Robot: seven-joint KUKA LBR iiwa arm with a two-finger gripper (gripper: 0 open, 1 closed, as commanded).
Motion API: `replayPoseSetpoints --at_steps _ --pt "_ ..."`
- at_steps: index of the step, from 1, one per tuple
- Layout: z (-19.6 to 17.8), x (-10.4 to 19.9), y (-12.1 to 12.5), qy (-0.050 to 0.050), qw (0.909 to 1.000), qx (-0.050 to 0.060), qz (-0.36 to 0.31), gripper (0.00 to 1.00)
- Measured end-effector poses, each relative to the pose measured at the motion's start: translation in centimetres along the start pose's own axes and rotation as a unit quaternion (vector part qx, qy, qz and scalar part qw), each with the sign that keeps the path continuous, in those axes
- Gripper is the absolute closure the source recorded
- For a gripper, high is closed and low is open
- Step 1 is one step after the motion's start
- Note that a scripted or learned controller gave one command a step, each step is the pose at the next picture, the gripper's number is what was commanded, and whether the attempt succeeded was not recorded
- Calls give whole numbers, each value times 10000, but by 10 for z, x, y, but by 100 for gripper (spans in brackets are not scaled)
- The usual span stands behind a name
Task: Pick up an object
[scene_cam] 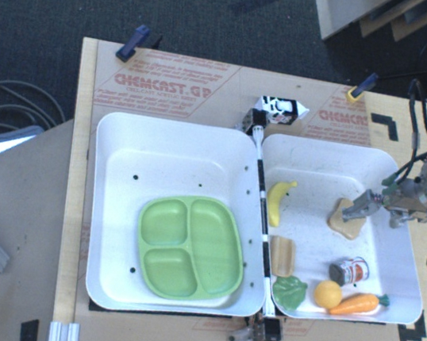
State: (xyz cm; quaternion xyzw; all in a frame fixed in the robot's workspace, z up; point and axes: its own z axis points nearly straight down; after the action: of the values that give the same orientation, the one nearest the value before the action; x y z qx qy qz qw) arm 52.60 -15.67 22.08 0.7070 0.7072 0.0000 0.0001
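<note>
My gripper (pixel 377 215) hangs over the right bin (pixel 323 161) near its right wall, open, with nothing between its fingers. Its left finger (pixel 362 205) sits just over a tan bread slice (pixel 343 222); I cannot tell whether they touch. The same bin holds a yellow banana (pixel 277 202), a tan block (pixel 282 255), a green leafy piece (pixel 289 292), a small can (pixel 348 271), an orange fruit (pixel 328 294) and a carrot (pixel 355 304).
The left bin (pixel 129 144) holds a green divided plate (pixel 189 246). A black-and-white object (pixel 278 110) lies on the bench behind the bins. Blue (pixel 132 43) and yellow (pixel 362 86) clamps grip the board's far edge.
</note>
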Motion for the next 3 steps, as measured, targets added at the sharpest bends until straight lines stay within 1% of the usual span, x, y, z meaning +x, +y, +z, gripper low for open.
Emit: replayPoseSetpoints --at_steps 1,2,3 --pt "108 -36 -48 3 10000 13 10 0" --pt "73 -61 15 -7 10000 -12 -1 0" --pt "137 -38 -47 5 10000 9 5 0"
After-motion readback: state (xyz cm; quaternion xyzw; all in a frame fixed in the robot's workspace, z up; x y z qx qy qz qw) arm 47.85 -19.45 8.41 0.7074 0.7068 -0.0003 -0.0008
